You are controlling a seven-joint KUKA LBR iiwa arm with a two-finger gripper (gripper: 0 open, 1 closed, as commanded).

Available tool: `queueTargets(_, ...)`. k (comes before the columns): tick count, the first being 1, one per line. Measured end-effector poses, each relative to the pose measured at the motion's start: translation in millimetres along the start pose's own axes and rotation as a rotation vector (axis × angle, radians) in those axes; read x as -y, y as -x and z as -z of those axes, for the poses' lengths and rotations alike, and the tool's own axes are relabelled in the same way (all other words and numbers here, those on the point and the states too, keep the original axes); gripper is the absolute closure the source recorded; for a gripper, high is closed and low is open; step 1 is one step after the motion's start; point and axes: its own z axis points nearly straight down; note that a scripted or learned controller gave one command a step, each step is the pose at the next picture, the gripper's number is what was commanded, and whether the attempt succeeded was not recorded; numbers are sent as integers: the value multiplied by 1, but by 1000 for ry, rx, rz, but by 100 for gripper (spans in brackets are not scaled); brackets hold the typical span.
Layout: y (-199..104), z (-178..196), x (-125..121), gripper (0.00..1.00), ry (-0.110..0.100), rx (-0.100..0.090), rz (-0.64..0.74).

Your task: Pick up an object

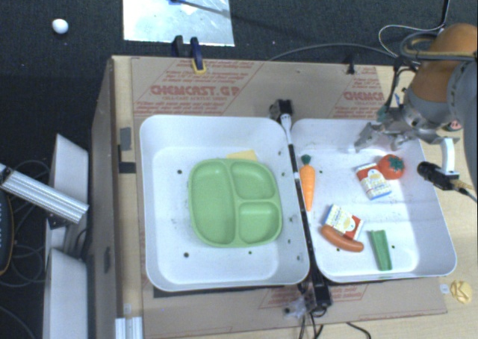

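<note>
The gripper (371, 136) hangs over the far part of the right bin (441, 255) with its fingers spread apart and nothing between them. Below it in that bin lie a tomato (390, 166) touching a small can (373, 182), a carrot (307, 184) along the left wall, a small box (343, 221), a sausage (342, 239) and a green stick (381, 249). The left bin (160, 181) holds a green divided plate (234, 202) with a yellow piece (242, 155) at its far edge.

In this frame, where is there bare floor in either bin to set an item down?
Left bin: bare strips around the green divided plate, widest at the back. Right bin: bare back-left floor between carrot and gripper. Its front is crowded: sausage, small carton, green stick.
</note>
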Motion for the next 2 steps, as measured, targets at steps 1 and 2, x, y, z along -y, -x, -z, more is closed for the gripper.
queueTargets(1,-29,-12,1,0,-4,-2,-2)
queueTargets(2,-29,-12,1,0,-4,-1,-3)
